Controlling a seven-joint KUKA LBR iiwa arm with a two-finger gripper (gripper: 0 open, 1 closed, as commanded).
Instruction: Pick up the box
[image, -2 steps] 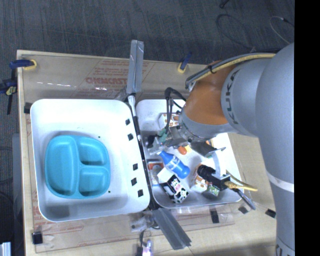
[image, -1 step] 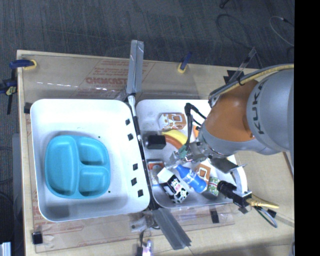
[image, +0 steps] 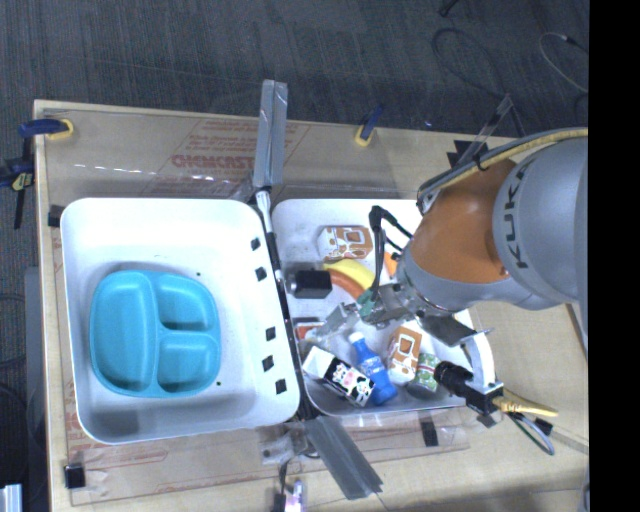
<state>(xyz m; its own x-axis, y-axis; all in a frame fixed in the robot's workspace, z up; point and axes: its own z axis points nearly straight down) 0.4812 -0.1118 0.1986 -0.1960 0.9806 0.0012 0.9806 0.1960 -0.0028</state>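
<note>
Box (image: 405, 350) in right bin (image: 300, 225), just below jaws (image: 375, 305), among clutter

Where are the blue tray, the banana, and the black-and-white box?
blue tray (image: 155, 332): camera view, on its divided centre, left bin.
banana (image: 350, 272): camera view, mid-curve, right bin.
black-and-white box (image: 347, 380): camera view, patterned top face, right bin's near edge.
</note>
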